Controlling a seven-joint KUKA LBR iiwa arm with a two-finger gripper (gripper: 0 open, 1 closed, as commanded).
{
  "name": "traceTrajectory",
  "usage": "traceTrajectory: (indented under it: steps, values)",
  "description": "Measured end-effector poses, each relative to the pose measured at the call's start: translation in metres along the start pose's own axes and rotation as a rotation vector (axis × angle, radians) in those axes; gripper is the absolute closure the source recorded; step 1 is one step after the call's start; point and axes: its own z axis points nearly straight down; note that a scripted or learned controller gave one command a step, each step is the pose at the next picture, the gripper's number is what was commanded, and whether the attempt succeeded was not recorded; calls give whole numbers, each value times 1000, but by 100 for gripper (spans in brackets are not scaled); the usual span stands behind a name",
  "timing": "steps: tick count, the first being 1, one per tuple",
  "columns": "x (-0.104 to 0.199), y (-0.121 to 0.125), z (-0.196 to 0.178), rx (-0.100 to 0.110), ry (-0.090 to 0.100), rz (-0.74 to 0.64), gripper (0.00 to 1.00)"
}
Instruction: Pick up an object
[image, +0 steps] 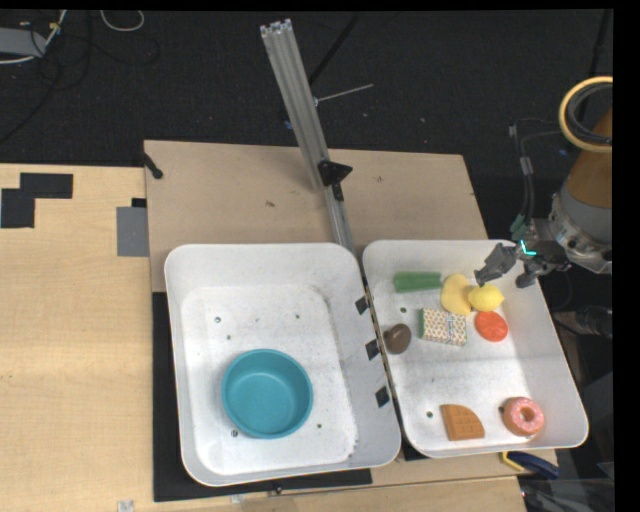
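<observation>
2 bins on the table — pickable clutter crowds the right one. The pincer, jaws apart and empty, hovers just beside the yellow toy, presumably lining up.

Even overhead light, bright glare-free shallow white plastic bins, soft short shadows, dark dim far floor, slightly soft, grainy focus
</observation>
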Motion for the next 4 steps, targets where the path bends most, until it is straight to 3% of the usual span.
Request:
traceTrajectory:
  steps: [1,3,4]
  values:
    - [0,0,0,0,0,0,0]
    - [9,-7,118,6,2,0,0]
    - [10,-5,135,-5,0,-1,0]
